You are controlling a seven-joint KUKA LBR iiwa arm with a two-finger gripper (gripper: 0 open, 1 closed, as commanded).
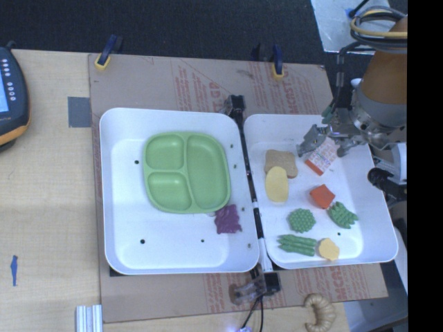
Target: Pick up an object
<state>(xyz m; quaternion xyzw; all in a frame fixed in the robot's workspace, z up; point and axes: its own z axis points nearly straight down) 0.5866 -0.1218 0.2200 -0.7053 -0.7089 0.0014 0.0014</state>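
Observation:
My gripper (324, 146) hangs over the back of the right bin (374, 249), its fingers spread open. A small red-and-white packet (321, 162) lies just under and between the fingertips; it looks to be resting on the bin floor, not lifted. In the same bin lie a brown bread slice (280, 161), a yellow oval piece (277, 185), an orange-red block (322, 196), a round green piece (301, 220), a leafy green piece (342, 215), green bean pods (296, 244) and a small yellow piece (329, 250).
The left bin (124, 241) holds a green divided plate (187, 172) and a purple piece (227, 219) near its right wall. The divider between the bins runs just left of the bread. A handheld pendant (10, 92) lies at the bench's far left.

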